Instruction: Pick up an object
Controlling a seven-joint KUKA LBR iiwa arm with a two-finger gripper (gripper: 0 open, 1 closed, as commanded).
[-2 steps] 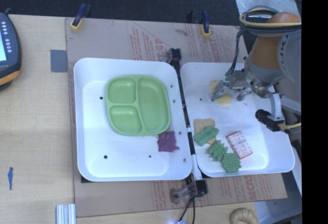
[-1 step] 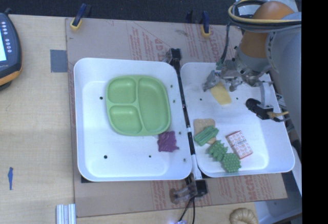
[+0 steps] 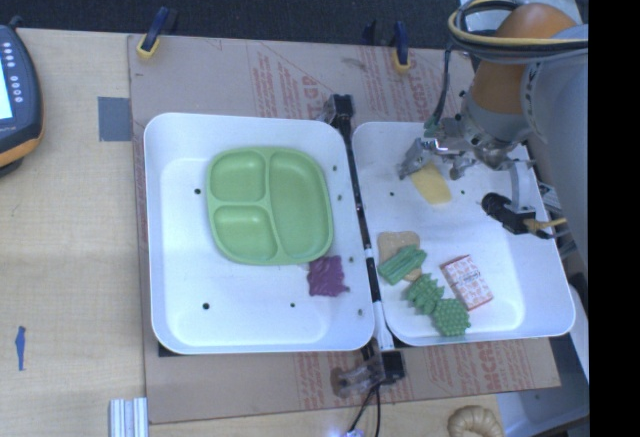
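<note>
My gripper (image 3: 436,163) hangs over the back part of the right bin (image 3: 556,311), with its fingers spread open. A pale yellow block (image 3: 433,188) lies on the bin floor just in front of the fingertips, and nothing is between the fingers. Nearer the front of the same bin lie a tan flat piece (image 3: 397,244), three green toy items (image 3: 402,265) (image 3: 424,293) (image 3: 451,318) and a red-and-white packet (image 3: 467,282).
The left bin (image 3: 158,225) holds a green divided plate (image 3: 270,205) and a small purple item (image 3: 327,276) near the divider. A black part (image 3: 508,213) juts over the right bin's right side. A teach pendant (image 3: 14,95) lies at the far left.
</note>
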